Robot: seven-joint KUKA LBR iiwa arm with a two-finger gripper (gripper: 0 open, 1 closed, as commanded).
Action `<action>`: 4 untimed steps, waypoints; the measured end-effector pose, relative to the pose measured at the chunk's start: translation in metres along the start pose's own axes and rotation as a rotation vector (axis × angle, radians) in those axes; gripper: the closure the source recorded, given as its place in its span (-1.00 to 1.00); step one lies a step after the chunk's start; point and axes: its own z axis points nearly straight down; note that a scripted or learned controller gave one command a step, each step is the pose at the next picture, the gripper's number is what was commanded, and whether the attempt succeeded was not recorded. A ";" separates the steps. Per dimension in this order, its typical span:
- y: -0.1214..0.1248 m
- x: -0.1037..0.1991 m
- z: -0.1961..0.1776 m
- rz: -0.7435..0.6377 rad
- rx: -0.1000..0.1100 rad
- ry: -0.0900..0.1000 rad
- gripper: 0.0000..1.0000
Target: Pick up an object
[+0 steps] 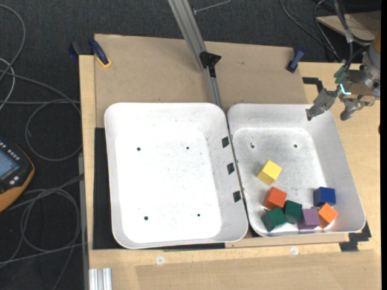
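Observation:
Several small blocks lie in the right bin (320, 144). A yellow block (269, 172) sits alone near the middle. Toward the near edge cluster a red-orange block (276, 197), two dark green blocks (274, 218) (293, 211), a purple block (310, 217), an orange block (328, 213) and a blue block (325, 196). My gripper (332, 106) hovers over the bin's far right corner, open, its two fingers spread with nothing between them. It is well away from the blocks.
The left bin (121, 162) lies beside the right one, with black clips (230, 168) along the shared wall. A slanted metal pole (192, 32) rises from behind the bins. Blue clamps (100, 53) (295, 59) hold the board's far corners. Cables lie on the floor at left.

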 end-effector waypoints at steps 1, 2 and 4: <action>0.001 0.000 -0.003 -0.001 -0.005 -0.001 -1.00; 0.003 0.011 0.049 -0.002 0.001 0.000 -1.00; 0.010 0.015 0.158 0.000 0.001 0.000 -1.00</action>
